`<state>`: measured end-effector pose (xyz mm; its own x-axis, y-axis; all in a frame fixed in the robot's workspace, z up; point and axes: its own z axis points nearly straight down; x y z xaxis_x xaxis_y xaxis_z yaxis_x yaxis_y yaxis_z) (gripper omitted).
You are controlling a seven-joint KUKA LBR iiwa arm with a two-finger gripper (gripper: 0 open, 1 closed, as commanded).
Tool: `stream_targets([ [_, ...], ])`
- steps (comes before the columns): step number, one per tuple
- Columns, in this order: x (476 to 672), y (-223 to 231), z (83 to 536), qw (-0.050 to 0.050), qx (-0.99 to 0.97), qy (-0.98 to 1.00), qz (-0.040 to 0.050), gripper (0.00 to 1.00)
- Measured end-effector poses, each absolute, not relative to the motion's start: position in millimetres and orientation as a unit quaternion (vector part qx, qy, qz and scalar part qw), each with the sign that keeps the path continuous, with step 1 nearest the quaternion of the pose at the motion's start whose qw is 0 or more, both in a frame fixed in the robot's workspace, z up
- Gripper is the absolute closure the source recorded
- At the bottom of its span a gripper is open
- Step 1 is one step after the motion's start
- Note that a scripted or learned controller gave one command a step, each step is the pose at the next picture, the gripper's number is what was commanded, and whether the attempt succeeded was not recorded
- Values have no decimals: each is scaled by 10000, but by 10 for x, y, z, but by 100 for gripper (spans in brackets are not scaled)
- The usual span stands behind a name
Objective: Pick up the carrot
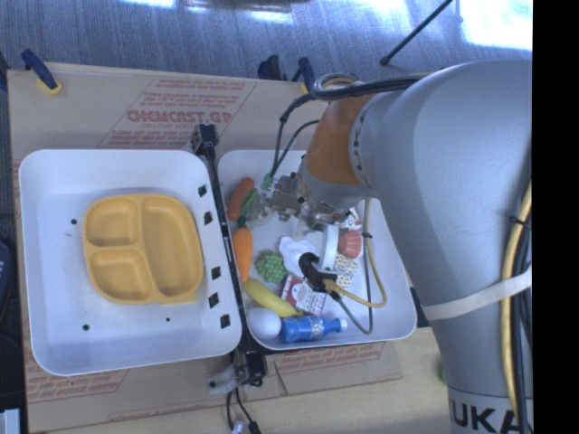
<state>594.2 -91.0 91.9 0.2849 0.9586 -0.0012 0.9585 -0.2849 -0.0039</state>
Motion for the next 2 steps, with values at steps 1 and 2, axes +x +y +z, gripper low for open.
stream_targets([
  [1,5943,-906,1017,25,-8004,-5995,25,100],
  [2,5726,-947,924,21,-8846,-4663,10,100],
])
